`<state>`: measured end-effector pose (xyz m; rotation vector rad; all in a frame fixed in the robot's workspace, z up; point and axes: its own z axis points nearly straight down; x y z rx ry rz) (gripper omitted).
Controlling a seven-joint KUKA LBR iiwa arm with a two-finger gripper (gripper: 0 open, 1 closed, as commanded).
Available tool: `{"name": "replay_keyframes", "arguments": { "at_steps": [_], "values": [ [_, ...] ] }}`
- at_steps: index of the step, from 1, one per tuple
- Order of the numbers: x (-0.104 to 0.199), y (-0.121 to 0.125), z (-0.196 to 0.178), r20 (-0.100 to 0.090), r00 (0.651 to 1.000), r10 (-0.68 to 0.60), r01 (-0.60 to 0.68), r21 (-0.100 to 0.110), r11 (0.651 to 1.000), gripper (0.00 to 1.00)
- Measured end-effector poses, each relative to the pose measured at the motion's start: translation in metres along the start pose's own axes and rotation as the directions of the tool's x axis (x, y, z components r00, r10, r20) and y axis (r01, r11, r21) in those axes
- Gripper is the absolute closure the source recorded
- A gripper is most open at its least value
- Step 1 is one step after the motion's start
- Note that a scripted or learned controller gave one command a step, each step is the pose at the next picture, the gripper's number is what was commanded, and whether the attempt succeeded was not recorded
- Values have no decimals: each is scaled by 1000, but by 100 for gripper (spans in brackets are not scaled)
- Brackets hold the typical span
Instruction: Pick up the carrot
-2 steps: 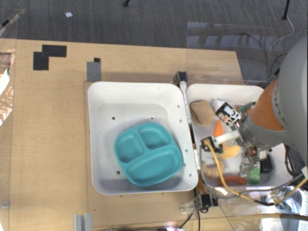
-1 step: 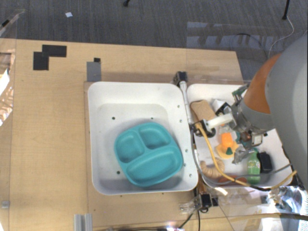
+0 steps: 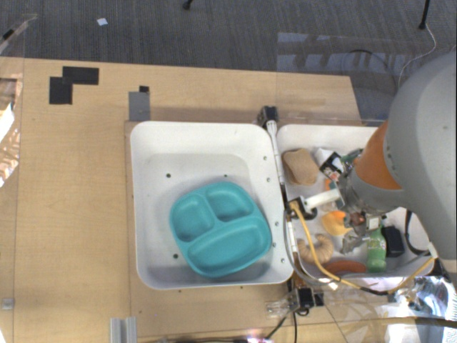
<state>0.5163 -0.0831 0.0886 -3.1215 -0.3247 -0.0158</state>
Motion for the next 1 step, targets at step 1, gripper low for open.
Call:
{"name": "replay_keyframes", "arguments": {
  "at_steps": [1],
  "values": [
    [3, -1, -12, -7, 1000, -11, 11, -2, 1000, 100]
  ]
}}
